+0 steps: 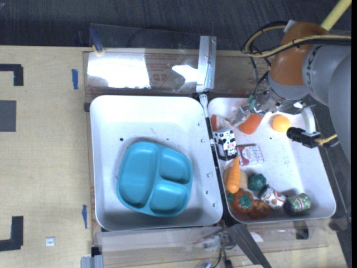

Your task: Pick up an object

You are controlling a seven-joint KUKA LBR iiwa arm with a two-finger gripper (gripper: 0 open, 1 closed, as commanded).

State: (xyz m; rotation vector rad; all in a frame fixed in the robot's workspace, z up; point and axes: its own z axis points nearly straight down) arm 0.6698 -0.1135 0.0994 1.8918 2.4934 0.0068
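The right bin (312, 175) holds several small things. An orange oblong piece (250, 124) lies at its far end, with my gripper (254, 106) directly above it and touching or nearly touching its top. An orange ball (280, 121) sits just to the right. A black-and-white item (225, 142), a pink-labelled packet (251, 153) and a carrot (235, 176) lie along the left wall. A dark green piece (257, 182), a red-orange vegetable (246, 203), a red-white can (273, 196) and a green can (297, 203) crowd the near end.
The left bin (111, 116) holds a blue divided plate (155, 177). A clear shield (145, 66) stands behind it. A black-tipped part with a yellow cable (305, 136) reaches over the right bin's right side. Grey arm (329, 66) covers the far right corner.
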